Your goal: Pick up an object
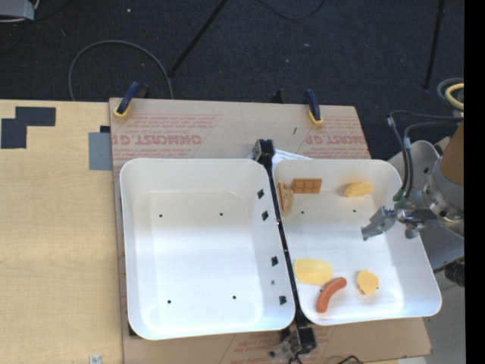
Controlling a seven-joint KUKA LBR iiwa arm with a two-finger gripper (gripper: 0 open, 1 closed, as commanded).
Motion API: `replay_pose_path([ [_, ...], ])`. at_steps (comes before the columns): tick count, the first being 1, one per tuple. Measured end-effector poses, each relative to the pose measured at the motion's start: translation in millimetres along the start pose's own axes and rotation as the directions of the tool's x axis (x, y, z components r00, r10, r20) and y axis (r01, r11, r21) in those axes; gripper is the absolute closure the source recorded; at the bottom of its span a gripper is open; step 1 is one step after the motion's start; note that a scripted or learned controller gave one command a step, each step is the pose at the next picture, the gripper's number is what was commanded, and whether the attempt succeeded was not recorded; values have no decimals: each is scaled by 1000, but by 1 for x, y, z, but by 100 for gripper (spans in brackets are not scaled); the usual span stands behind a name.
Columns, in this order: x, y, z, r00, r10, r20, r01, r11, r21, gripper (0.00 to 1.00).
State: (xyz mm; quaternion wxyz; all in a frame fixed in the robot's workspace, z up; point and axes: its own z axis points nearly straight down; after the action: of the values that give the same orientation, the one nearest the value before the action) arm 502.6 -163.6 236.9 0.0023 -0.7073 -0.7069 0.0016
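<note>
The right bin (pixel 415 275) holds several small food-like items. A brown waffle piece (pixel 307 186) lies near its back wall, and a second brown piece (pixel 286 197) leans by the divider. A yellow lump (pixel 358 189) sits at the back right. Toward the front lie a flat yellow piece (pixel 312 271), a red-orange sausage (pixel 330 294) and a small yellow chunk (pixel 367 282). My gripper (pixel 392 230) hangs over the bin's right rim, open, with nothing between its fingers. It is right of all the items and touches none.
The left bin (pixel 132 226) stands beside the right one, parted from it by a black clamp strip (pixel 274 233). Both rest on a cardboard sheet (pixel 227 131) held by two yellow-blue clamps (pixel 127 101). The arm's grey body (pixel 436 184) fills the right side.
</note>
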Motion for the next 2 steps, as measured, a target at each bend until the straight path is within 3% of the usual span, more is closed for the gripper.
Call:
replay_pose_path([
  [1,0,1,-2,1000,-1,1,1,1000,-5,0],
  [2,-9,5,50,1000,0,0,0,1000,0,0],
])
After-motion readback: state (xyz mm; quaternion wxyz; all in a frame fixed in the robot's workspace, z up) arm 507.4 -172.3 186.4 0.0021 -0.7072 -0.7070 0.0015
